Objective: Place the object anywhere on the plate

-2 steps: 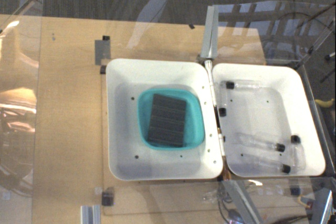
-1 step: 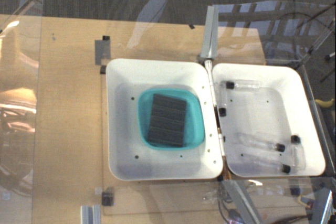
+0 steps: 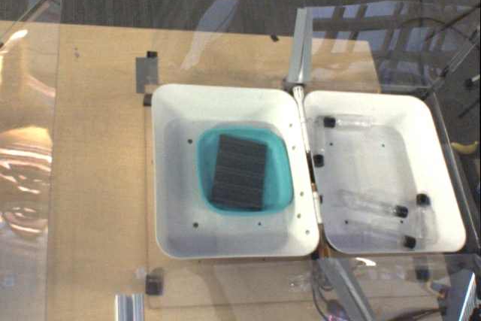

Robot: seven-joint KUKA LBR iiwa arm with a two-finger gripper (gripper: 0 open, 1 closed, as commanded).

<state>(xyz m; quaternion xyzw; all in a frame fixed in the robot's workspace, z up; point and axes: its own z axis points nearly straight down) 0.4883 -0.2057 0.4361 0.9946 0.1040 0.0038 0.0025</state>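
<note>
Looking down through the fixed camera, I see the dark grey ribbed rectangular block (image 3: 240, 171) lying flat on the square teal plate (image 3: 207, 158), slightly tilted and touching nothing else. That plate sits in the middle of the left shallow white bin (image 3: 173, 116). Right of the plate, across the divider, the right shallow white bin (image 3: 428, 131) holds several clear plastic tubes with black caps (image 3: 372, 207). I cannot tell my gripper's state.
</note>
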